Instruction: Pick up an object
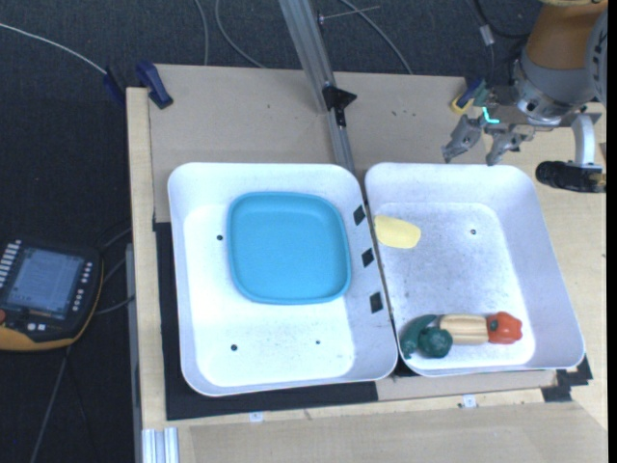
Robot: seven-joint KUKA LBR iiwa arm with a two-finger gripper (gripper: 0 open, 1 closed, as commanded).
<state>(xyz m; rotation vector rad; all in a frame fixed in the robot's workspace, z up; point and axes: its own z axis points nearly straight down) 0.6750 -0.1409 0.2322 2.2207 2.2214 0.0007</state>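
Note:
My gripper (pixel 485 146) hangs above the far rim of the right bin (pixel 540 258), its two fingers spread apart and open with nothing between them. In that bin a pale yellow piece (pixel 397 231) lies by the left wall. Along the near wall lie a dark green object (pixel 427 340), a tan wooden piece (pixel 464 329) and a red object (pixel 504 328), lined up side by side and touching.
The left bin (pixel 193 287) holds a blue square plate (pixel 288 247). A slanted metal pole (pixel 313 56) rises behind the bins. A handheld control pendant (pixel 43 292) lies off the bench to the left, with cables on the dark floor.

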